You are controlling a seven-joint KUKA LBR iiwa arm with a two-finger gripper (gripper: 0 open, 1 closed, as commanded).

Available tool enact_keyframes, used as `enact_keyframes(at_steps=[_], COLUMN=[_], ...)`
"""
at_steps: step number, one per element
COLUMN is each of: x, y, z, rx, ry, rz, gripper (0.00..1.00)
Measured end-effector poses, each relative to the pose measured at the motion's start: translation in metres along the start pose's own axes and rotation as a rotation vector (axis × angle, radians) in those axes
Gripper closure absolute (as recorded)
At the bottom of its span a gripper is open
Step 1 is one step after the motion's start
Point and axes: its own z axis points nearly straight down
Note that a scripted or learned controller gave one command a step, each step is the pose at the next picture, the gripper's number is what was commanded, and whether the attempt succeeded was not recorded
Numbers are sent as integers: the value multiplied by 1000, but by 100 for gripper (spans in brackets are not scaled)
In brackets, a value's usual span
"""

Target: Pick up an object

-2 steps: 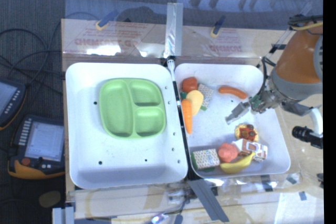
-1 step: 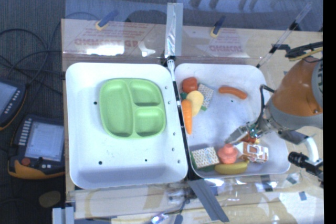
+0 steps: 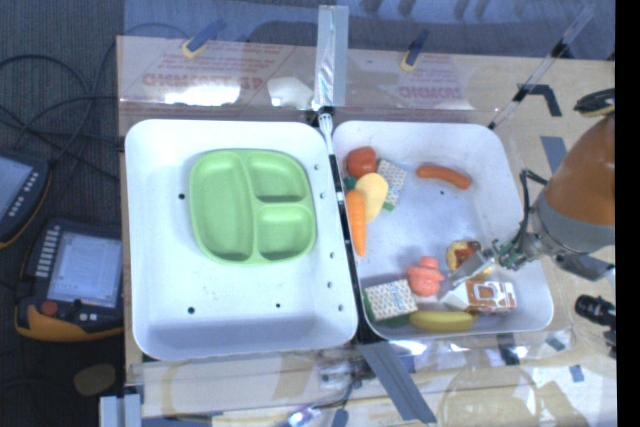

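The right bin (image 3: 495,150) holds several toy foods. A red tomato (image 3: 361,160), a yellow pear (image 3: 371,194) and an orange carrot (image 3: 356,221) lie along its left wall. An orange sausage (image 3: 444,176) rests near the back. At the front are a pink piece (image 3: 425,277), a patterned cracker box (image 3: 390,299), a banana (image 3: 441,320), an orange-and-white carton (image 3: 490,295) and a small red-yellow piece (image 3: 462,253). My gripper (image 3: 484,264) is low in the bin's front right, between the red-yellow piece and the carton. Its tip is hard to make out.
The left bin (image 3: 150,245) carries a green divided plate (image 3: 253,205). A checkered wafer (image 3: 394,181) lies beside the pear. The arm's orange band (image 3: 598,177) hangs over the right bin's right wall. Cables and tablets lie on the floor at left.
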Motion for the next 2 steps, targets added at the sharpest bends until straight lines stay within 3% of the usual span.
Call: enact_keyframes(at_steps=[1, 2], x=[8, 7], y=[27, 27], z=[17, 8], rx=[-3, -5], ry=[0, -3], rz=[277, 277], gripper=[0, 100])
